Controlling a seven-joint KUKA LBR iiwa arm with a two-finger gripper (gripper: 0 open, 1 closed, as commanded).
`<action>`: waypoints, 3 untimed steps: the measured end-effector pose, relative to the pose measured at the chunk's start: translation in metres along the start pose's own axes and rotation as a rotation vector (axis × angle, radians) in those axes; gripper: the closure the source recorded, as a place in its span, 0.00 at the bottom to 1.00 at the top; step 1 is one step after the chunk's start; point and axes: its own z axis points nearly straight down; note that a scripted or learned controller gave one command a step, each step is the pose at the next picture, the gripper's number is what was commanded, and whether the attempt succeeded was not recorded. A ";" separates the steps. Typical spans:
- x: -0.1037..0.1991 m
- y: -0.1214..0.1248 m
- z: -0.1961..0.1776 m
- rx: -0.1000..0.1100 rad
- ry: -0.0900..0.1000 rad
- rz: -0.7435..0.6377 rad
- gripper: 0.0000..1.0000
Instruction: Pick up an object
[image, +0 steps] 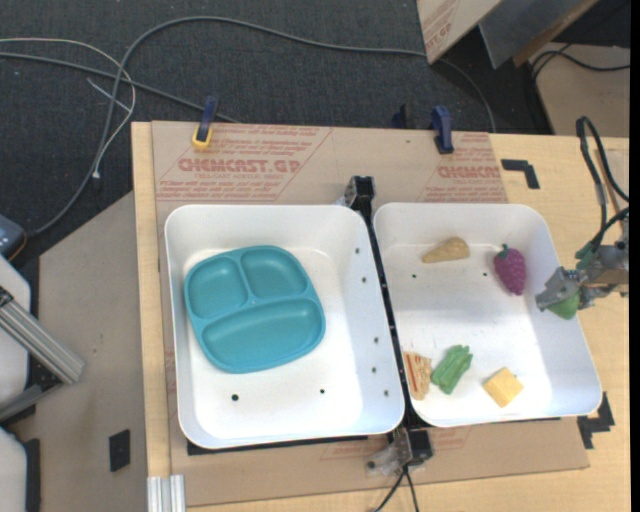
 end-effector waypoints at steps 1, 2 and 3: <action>0.052 0.018 -0.008 -0.001 0.003 -0.005 1.00; 0.103 0.039 -0.010 0.001 0.003 -0.005 1.00; 0.154 0.046 0.005 0.007 0.005 -0.005 1.00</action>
